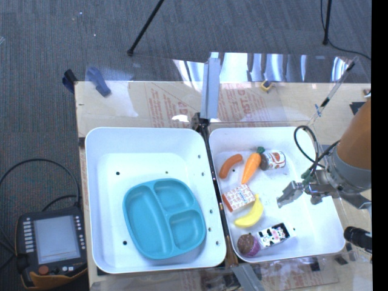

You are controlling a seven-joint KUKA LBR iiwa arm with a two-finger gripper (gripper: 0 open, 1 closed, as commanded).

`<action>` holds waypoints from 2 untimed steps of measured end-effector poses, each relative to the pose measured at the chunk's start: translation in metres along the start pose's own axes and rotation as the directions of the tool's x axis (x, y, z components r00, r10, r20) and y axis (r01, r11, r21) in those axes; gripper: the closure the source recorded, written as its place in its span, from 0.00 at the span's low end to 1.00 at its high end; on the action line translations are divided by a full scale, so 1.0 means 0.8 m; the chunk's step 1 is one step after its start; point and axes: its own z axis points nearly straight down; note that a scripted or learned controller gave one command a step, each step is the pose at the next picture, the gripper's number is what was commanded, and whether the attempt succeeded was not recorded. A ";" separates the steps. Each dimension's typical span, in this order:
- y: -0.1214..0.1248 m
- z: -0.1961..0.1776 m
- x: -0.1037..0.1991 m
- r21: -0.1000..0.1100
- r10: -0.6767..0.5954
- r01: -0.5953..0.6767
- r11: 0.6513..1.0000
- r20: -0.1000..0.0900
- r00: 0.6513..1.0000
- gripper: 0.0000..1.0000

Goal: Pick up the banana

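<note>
The banana (251, 214) lies in the right bin (321, 238), touching the small orange-and-white box (238, 197) just above it — carrot (251, 167) and sausage (230, 165) further up. The gripper (290, 195) hangs to the banana's right, near it but apart, nothing between its fingers; how wide they stand I can't quite tell. The left bin (103, 156) holds a blue divided plate (164, 218).

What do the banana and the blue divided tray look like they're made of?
Banana: probably moulded plastic, a toy; its yellow is uniform and smooth, with no brown marks. Blue divided tray: likely hard plastic with a soft sheen, one even colour, rounded moulded compartments.
</note>
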 end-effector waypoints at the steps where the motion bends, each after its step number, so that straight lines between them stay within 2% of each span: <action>1: 0.033 0.156 0.042 -0.002 -0.184 0.184 0.983 0.000 0.983 0.00; 2: -0.005 0.156 0.053 -0.001 -0.144 0.144 0.990 0.000 0.990 0.00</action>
